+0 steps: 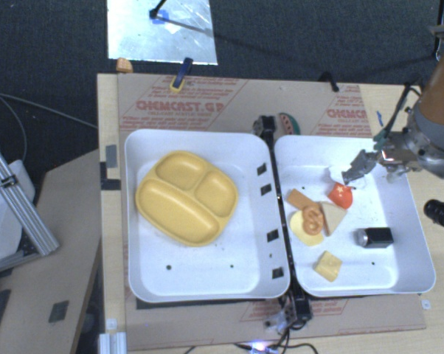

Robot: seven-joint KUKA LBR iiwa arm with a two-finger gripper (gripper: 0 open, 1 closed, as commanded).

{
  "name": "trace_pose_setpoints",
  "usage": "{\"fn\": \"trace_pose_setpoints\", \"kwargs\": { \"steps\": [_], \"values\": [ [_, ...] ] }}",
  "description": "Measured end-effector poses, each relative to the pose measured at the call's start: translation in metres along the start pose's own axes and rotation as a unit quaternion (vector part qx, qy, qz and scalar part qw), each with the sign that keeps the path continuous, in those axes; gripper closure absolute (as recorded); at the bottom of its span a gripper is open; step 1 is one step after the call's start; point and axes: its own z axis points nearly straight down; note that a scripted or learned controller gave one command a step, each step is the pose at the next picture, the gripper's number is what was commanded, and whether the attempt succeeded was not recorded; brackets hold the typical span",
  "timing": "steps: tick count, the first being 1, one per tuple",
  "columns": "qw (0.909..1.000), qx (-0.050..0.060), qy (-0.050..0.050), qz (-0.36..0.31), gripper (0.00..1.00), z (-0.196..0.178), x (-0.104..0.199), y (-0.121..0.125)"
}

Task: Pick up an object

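Note:
The right bin (406, 271) holds several small items. A red tomato-like piece (341, 195) lies near its middle, with a tan wedge (334, 217) just below it. To the left sit a brown strip (300, 199) and an orange pretzel on a pale yellow disc (309, 223). A yellow cheese-like block (328, 265) rests near the front, and a black block (375, 237) lies toward the right. My gripper (355, 169) hangs at the bin's upper middle, just above and right of the red piece. Nothing shows between its fingers.
The left bin (144, 271) carries a yellow divided tray (186, 196). The arm (436, 124) reaches in from the right over the right bin's far corner. A black part (442, 214) sticks in at the right edge. A shiny sheet (161, 19) lies beyond the bench.

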Motion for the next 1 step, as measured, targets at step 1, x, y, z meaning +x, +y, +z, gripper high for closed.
{"fn": "trace_pose_setpoints", "kwargs": {
  "steps": [1],
  "values": [
    [1.0000, 0.007, 0.001, 0.004, 0.00, 0.1384, -0.0430, -0.0390]
  ]
}}
